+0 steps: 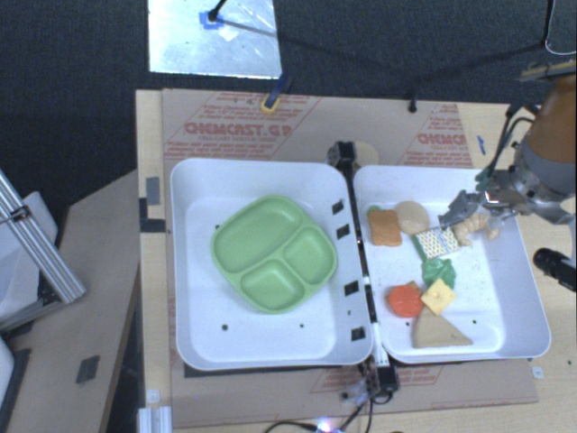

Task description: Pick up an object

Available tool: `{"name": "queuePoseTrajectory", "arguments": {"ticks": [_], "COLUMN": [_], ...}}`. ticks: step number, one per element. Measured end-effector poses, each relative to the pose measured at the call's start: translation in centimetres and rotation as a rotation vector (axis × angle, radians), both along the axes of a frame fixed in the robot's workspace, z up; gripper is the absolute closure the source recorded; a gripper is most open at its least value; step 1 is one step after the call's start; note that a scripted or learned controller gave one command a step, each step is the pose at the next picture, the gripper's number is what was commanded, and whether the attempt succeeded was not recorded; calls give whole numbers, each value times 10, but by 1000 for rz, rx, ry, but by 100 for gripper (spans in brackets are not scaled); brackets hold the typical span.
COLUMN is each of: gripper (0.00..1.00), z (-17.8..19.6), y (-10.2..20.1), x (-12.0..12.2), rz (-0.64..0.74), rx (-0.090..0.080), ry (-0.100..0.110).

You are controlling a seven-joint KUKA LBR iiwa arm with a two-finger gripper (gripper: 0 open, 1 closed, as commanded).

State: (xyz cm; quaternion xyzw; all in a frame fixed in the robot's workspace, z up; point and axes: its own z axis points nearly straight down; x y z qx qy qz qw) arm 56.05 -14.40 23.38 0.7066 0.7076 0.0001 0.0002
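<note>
**Gripper low over the right bin's food pieces**

The arm [550,142] comes in from the right side of the bench and ends in the gripper [462,211], which sits low over the far right part of the right bin [523,323]. Whether anything is held cannot be told.

Just beside the gripper's tip lies a small checkered white piece [437,240], and a pale knobbly item [469,231] rests right under the gripper near the bin's right wall. Toward the far left corner of the same bin sit an orange slab [385,227] and a round beige piece [414,216], touching each other. Below the checkered piece lies a green item [438,268], with a yellow cheese-like wedge [440,296] against it. A red-orange tomato-like piece [405,300] sits just left of the wedge, and a tan triangular slice [439,332] lies near the bin's near edge (all these pieces are plausible things to pick; none is lifted clear of the bin floor).

The left bin [194,332] holds a green compartment plate [275,253] near its centre, tilted diagonally to the bin's walls.
</note>
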Motion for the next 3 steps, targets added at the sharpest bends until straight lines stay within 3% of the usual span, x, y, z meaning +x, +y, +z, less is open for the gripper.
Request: {"name": "queuePoseTrajectory", "arguments": {"ticks": [2, 3], "gripper": [0, 0], "z": [-122, -150], "y": [4, 4], "x": [6, 7], "rz": [0, 0], "rx": [0, 0], "ry": [-1, 0]}}
